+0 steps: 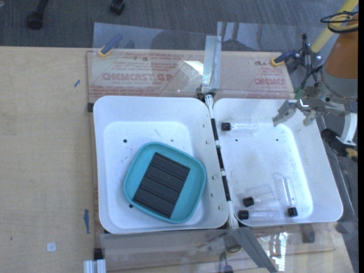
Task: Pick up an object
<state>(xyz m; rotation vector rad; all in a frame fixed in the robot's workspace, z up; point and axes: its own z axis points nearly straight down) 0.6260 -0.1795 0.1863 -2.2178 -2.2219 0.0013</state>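
1. Four clear vials with black caps are lying in the right bin [318, 152], and any of them could be the object to pick.
2. One vial [239, 127] is resting alone near the bin's far left corner, on its side, its black cap pointing toward the divider between the bins.
3. Three more are gathering at the near edge: a tilted vial [257, 198] with its cap at the lower left, a vial [259, 214] lying flat just beside it with its cap toward the divider, and a vial [286, 193] lying nearly straight toward the camera, its cap at the near end.
4. The gripper [297, 114] is hanging over the far right corner of that bin, well apart from every vial.
5. Its two grey fingers are standing apart, spread to left and right, with nothing showing between them.
6. The arm [344, 61], with its orange band, is reaching in from the right above the gripper, with cables trailing around the wrist.
7. In the left bin [108, 152], a teal tray [196, 178] is sitting tilted, carrying a dark ribbed block [162, 185].
8. Both bins are sitting on a tan bench [40, 152], with a clear plastic sheet [148, 73] lying behind them.
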